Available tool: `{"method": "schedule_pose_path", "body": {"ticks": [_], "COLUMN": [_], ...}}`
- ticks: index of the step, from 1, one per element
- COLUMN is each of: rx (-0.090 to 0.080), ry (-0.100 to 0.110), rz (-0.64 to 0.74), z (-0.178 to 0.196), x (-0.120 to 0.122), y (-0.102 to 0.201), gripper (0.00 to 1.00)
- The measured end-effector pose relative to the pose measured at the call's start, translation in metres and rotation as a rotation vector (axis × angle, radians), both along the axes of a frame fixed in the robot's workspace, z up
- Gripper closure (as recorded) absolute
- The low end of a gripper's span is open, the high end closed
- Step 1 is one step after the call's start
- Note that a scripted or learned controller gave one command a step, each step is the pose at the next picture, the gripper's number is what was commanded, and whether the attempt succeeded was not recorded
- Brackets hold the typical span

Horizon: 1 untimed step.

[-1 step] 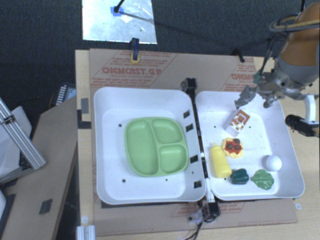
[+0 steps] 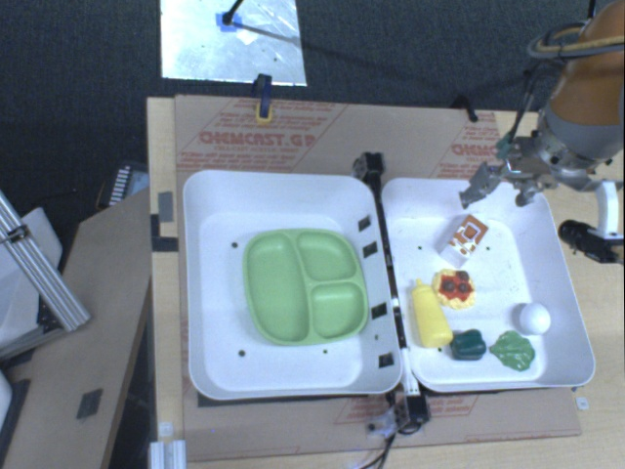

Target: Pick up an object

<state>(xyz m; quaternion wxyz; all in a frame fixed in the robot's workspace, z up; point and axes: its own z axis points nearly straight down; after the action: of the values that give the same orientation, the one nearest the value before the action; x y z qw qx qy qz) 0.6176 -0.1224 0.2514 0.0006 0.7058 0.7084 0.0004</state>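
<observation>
I am seeing my end effector (image 2: 500, 186), fingers spread and gripping nothing, hovering above the right shallow white plastic bin (image 2: 559, 272), just beyond the small orange-and-white carton (image 2: 465, 239), a likely pick.

Grey arm (image 2: 576, 130) with orange band, black cables, and grey two-fingered hand (image 2: 503, 189).

Two white bins side by side on the bench (image 2: 117, 291). Left bin (image 2: 210, 223): a green divided plate (image 2: 303, 286). Right bin (image 2: 562, 301): small carton (image 2: 464, 239), yellow bottle (image 2: 430, 316), red-topped toy food (image 2: 455, 287), white ball (image 2: 533, 318), dark green piece (image 2: 468, 345), leafy green piece (image 2: 514, 350). The gripper (image 2: 503, 190), jaws spread, hangs above the right bin's far edge.
</observation>
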Motion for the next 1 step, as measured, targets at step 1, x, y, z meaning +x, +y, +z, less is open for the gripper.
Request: {"method": "schedule_pose_path", "body": {"ticks": [1], "rx": [0.0], "ry": [0.003], "rz": [0.001], "z": [-0.0441], "x": [-0.0003], "y": [0.0069], "gripper": [0.0]}}
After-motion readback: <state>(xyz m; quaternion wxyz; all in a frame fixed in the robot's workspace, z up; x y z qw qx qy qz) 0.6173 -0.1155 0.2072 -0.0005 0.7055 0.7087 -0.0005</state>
